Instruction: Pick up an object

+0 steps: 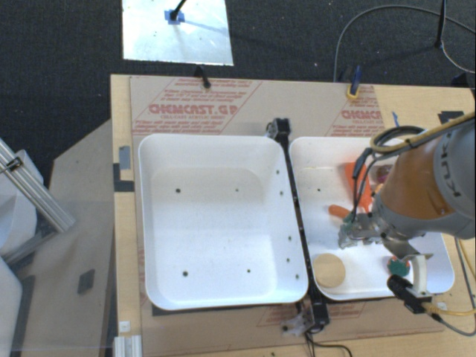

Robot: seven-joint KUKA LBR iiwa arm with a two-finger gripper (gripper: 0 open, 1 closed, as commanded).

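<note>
My gripper (349,236) hangs low in the right bin (316,173), below the arm's orange band, its tip near the bin floor. An orange object (336,211) lies just up and left of it, partly covered by the arm. A round tan disc (330,269) rests on the bin floor just below and left of the gripper. Another orange piece (349,171) shows further back, by the arm's cables. A green object (400,266) peeks out under the wrist at the right. I see nothing between the fingers, and the arm hides much of the right bin.
The left bin (216,222) sits beside the right one, split from it by a black divider (296,214). Cables loop over the arm at the back right. The bench's cardboard surface (201,106) runs behind both bins.
</note>
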